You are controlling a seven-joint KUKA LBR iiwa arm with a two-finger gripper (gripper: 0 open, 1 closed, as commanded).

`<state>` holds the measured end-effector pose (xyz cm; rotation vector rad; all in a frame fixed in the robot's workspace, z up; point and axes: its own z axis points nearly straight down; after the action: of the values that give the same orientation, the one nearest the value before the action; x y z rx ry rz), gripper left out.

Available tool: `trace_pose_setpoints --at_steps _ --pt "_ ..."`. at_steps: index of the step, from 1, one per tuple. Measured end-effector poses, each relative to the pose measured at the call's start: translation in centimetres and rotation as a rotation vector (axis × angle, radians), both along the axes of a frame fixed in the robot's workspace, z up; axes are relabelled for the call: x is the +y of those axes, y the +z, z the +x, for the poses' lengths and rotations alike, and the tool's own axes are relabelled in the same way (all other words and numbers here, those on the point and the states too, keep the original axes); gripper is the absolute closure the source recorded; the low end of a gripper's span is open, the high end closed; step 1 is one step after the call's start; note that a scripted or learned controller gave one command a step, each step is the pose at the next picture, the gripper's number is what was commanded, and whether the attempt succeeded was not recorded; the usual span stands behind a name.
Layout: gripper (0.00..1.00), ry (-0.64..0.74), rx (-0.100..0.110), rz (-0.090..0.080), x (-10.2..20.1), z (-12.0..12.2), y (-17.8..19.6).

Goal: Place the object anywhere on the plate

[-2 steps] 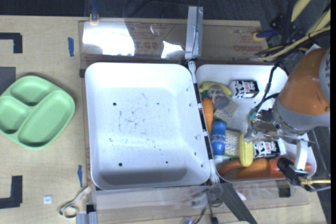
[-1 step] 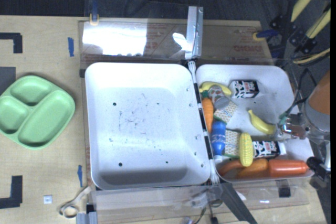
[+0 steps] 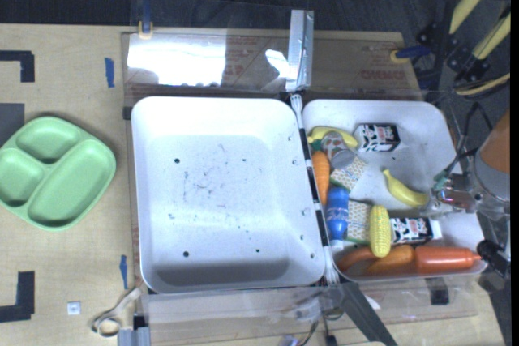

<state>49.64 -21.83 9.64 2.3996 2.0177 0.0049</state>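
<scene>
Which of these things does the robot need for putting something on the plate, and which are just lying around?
Needed:
green plate
toy food in the right bin, e.g. banana, corn cob

Lying around:
left bin
blue tape

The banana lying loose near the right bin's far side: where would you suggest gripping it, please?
Grip the banana across its thick middle, coming straight down from above. It lies flat and mostly apart from the other toys, its curve running diagonally, so closing across the narrow width seems the safest hold.

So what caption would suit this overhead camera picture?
Green plate waits on the bench; toy food fills the right bin, beside the left bin.
</scene>
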Motion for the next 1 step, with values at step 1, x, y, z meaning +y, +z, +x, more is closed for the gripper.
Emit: trace_pose_setpoints --at_steps 1 --pt "1.0 -0.37 0.007 0.004 5.19 2.84 0.99"
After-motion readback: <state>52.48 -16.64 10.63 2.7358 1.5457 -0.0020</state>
